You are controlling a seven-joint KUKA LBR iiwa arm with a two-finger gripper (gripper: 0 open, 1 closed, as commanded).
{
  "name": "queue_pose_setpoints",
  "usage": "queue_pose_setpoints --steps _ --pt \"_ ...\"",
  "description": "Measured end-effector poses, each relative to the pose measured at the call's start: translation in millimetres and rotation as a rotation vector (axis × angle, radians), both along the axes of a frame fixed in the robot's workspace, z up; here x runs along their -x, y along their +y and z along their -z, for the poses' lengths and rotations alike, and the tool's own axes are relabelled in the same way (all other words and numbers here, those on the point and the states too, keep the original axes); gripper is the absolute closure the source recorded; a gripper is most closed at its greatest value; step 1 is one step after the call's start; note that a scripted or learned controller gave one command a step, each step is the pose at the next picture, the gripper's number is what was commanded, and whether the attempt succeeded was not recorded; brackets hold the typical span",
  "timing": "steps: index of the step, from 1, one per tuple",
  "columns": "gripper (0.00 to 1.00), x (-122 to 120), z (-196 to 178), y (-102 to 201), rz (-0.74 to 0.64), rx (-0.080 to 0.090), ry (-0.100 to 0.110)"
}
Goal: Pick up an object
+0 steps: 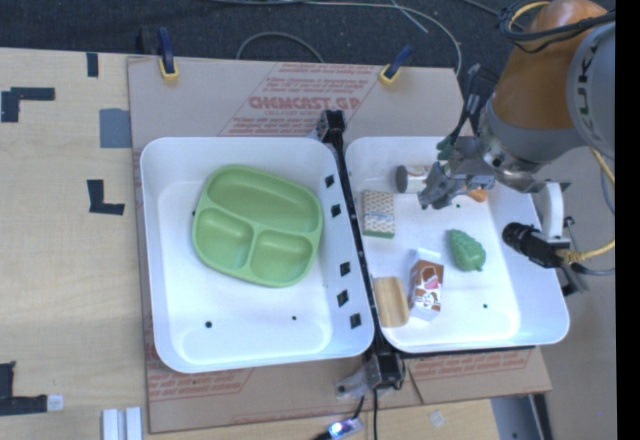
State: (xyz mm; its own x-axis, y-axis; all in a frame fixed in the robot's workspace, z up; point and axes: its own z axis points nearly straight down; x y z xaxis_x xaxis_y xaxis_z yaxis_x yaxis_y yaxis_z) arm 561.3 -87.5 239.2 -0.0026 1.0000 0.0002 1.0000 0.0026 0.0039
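My gripper (pixel 437 190) hangs over the back part of the right bin (pixel 500 328), its dark fingers pointing down toward the bin floor. Just left of it lies a small checked packet (pixel 378 212). A green lumpy object (pixel 466 250) sits in front of the gripper to the right. A red and white carton (pixel 427 288) and a tan block (pixel 390 300) lie nearer the bin's front. A bit of orange (pixel 480 192) shows beside the wrist. Nothing is visible between the fingers.
The left bin (pixel 170 318) holds a green divided plate (pixel 258 224). A black divider strip (pixel 345 228) runs between the bins. Blue and yellow clamps (pixel 165 60) hold the cardboard sheet at the back. Cables trail over the dark floor beyond.
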Motion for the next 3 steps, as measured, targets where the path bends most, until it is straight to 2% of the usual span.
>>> queue_pose_setpoints --steps 2,3 --pt "1.00 -40.3 -0.5 96.0 -0.003 -0.001 0.005" --pt "1.00 -47.4 12.3 151.9 -0.004 0.000 0.006"
